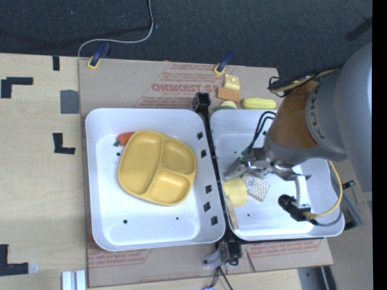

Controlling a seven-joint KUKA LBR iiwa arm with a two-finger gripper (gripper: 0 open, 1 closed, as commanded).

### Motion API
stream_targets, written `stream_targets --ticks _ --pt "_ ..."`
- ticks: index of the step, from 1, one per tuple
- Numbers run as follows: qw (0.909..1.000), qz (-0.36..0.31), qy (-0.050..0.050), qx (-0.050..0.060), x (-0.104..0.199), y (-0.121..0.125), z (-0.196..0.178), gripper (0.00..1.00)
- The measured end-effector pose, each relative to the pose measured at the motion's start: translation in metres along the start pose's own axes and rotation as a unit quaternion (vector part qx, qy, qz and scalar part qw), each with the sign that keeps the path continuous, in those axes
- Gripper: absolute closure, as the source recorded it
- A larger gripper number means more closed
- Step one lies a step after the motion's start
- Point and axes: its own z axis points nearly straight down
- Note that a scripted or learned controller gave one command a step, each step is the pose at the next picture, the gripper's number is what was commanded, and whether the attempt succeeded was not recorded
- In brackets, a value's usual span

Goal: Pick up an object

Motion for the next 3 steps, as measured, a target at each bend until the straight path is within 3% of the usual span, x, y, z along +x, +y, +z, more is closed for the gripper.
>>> stream_targets --ticks 1,2,3 --pt "1.0 0.001 -0.001 -0.001 -0.008 -0.019 -0.001 0.0" --pt "1.0 0.004 -0.001 0.0 -0.094 -0.066 -0.001 0.0" --pt "1.0 -0.005 0.001 -0.003 -0.002 0.012 -0.059 0.0"
